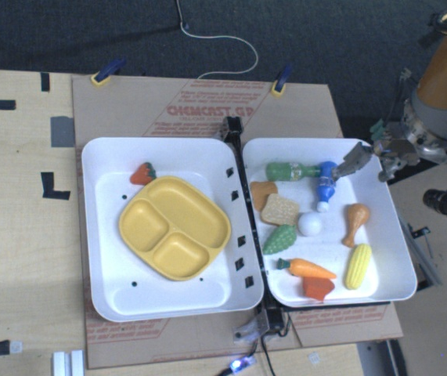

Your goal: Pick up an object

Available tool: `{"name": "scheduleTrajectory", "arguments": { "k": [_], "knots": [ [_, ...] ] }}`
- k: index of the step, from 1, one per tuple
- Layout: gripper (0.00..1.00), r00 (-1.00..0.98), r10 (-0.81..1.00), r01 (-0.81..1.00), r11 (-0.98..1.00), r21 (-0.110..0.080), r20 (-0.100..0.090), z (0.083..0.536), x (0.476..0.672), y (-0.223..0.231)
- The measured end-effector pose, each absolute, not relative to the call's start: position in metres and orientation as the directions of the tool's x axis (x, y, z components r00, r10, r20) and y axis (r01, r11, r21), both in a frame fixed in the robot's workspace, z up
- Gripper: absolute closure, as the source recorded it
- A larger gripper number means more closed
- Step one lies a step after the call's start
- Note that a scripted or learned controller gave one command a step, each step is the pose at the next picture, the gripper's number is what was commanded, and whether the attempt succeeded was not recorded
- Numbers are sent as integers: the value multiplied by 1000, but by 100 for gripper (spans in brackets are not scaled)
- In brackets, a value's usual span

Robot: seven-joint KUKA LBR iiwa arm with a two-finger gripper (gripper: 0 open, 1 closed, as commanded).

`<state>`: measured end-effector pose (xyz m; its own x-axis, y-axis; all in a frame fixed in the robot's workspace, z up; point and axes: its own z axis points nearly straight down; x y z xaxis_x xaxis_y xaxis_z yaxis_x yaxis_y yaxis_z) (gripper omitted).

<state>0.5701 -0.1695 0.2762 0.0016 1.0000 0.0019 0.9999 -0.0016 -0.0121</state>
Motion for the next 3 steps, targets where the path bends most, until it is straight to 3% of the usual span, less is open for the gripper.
{"name": "scheduleTrajectory", "arguments": {
  "k": [1,3],
  "knots": [
    [0,-1,1000,1000,1,-1,0,282,572,-169],
    [0,-2,1000,1000,2,-7,1,168,578,-170]
  ]
}}
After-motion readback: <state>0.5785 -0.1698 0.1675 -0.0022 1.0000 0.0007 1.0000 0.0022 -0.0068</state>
